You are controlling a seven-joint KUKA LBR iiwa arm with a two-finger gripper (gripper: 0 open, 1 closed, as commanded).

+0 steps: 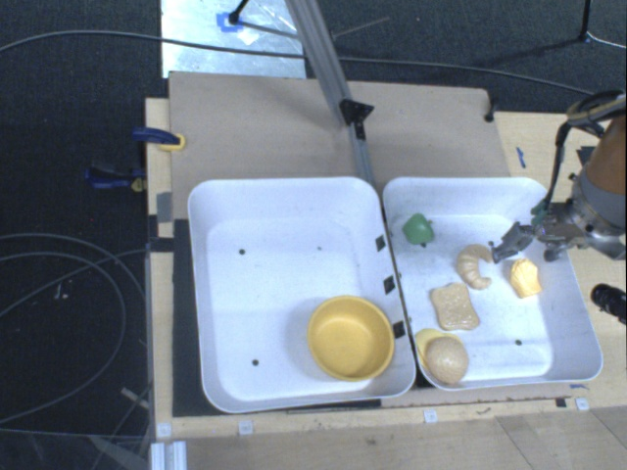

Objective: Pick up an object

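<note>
Tan bench (265, 130), left white bin (220, 262) & right white bin (563, 311) side by side

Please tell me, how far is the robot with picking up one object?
Done: the hand has reached into the right bin. In hand: it hangs between the croissant and the yellow piece, with nothing visibly between its fingers. Left: closing on an object and lifting it.

Even, bright overhead light; the white bins (284, 213) look slightly washed out. Glare flares on a shiny floor patch (211, 13). Shadows are faint; detail is soft and grainy.
</note>
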